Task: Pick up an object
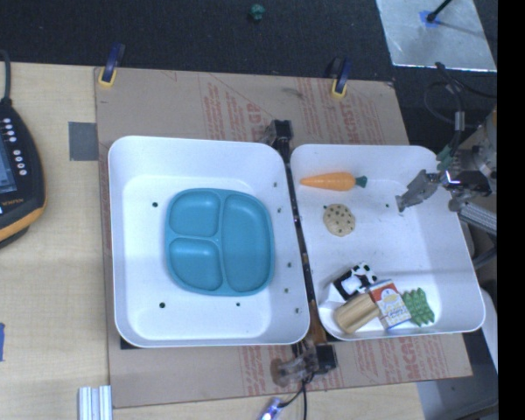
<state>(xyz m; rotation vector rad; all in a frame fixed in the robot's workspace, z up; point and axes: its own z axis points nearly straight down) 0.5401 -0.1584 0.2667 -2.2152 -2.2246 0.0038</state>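
Camera view: gripper (417, 191) reaches in from the right over the right bin (446, 261) — finger state unclear.

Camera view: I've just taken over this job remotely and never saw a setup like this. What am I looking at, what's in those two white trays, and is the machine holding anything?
This is one fixed camera above a bench, looking down at a slant. The machine is a robot arm that reaches in from the right side of the picture; its gripper, a two-fingered claw, hangs over the right edge of the right bin. Nothing shows between its fingers, so it holds nothing yet.

The left bin holds a blue divided plate. The right bin holds a toy carrot near the top, a cookie just below it, and a cluster in the bottom corner: a black-and-white toy, a tan roll, a small red-and-white box and a green toy.

The handheld controller lies on the bench at far left.
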